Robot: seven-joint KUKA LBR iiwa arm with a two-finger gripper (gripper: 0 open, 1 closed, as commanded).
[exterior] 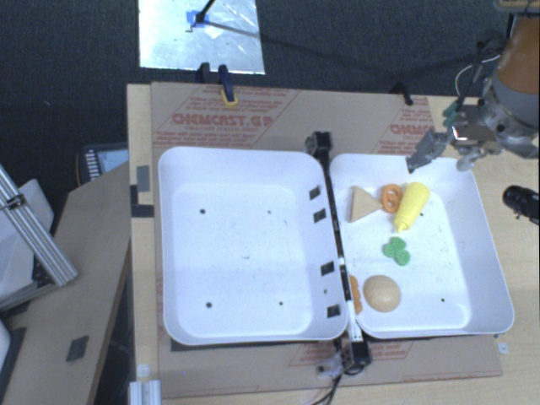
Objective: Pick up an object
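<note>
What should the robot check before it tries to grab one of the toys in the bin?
1. Toys to pick from: ok. A yellow bottle, orange ring, tan wedge, green piece and tan ball lie in the right bin.
2. Tool position: not ok. It sits at the bin's far rim, not over any toy.
3. Tool free of a toy: ok, nothing is seen in it.
4. Room around a target: ok for the green piece, which lies apart; not ok for the bottle, which touches the ring.
5. Tool opening: cannot tell.

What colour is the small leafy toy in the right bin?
Green. The leafy toy shows clearly in the camera view, in the right bin.
</note>
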